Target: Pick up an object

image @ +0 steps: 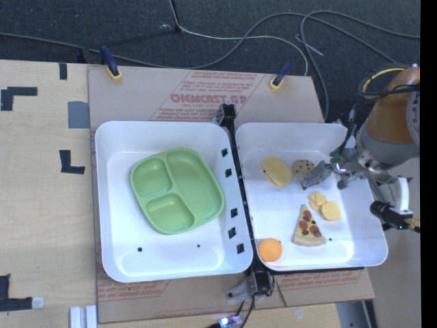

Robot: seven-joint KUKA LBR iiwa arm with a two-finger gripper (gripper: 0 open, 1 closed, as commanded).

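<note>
The right bin (287, 132) holds several toy foods: a yellow oval piece (276, 171), a brown cookie (303, 165), yellow round chips (323, 206), a pizza slice (308, 227) and an orange (270, 249). My gripper (317, 175) hangs low over the bin's upper right part, just right of the cookie and above the chips. Its dark fingers point left toward the cookie. Nothing shows between them.
The left bin (109, 203) holds a green divided plate (177, 189). A black divider (234, 183) runs between the bins. The grey arm with its orange band (390, 115) comes in from the right over the bin's right wall. Cables lie on the dark floor behind.
</note>
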